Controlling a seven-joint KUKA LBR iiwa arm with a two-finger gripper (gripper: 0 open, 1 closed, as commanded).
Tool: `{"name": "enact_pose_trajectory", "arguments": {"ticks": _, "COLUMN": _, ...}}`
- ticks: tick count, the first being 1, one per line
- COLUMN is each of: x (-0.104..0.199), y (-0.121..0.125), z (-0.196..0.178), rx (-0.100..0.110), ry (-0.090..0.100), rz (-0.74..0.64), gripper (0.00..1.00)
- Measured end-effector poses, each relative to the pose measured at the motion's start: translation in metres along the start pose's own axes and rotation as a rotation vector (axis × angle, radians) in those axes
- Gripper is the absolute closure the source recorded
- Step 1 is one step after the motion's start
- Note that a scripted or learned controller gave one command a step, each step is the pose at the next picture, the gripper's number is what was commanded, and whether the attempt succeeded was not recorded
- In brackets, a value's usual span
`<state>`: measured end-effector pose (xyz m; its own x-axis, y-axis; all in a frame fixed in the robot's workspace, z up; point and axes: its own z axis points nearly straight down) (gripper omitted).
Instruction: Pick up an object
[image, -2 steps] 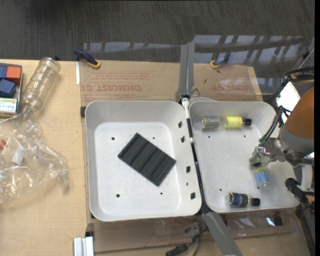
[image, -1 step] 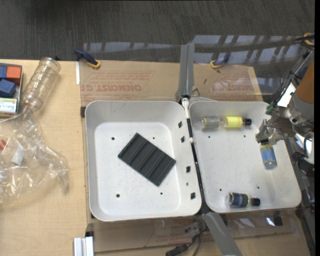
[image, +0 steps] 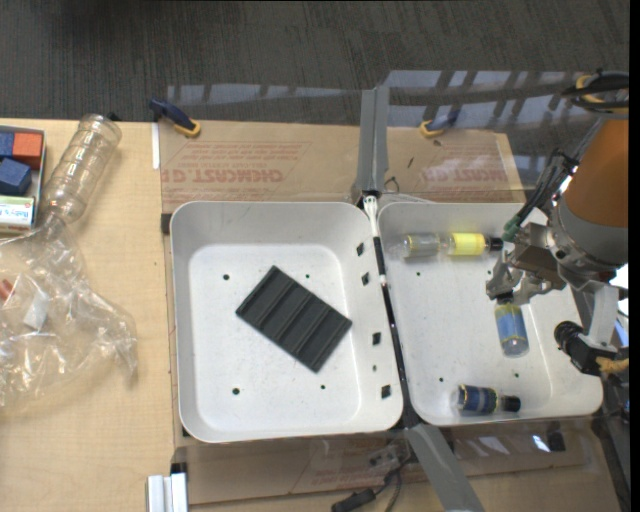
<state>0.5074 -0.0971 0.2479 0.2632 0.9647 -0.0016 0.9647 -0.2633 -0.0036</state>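
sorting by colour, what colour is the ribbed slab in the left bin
Dark grey, nearly black ribbed slab, in the camera view.

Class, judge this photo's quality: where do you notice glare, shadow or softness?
Camera view: the white bins are bright, nearly washed out; the ridged black block stays sharp with little shadow; the gripper looks slightly soft; the crumpled plastic catches reflections.
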Motion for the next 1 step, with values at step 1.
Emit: {"name": "enact_pose_trajectory", "arguments": {"ticks": 1, "x": 0.0152, "y": -0.0353, "z": -0.0193, "rx": 0.001, "ry": -0.001, "rz": 0.046, "gripper": 1.0}}
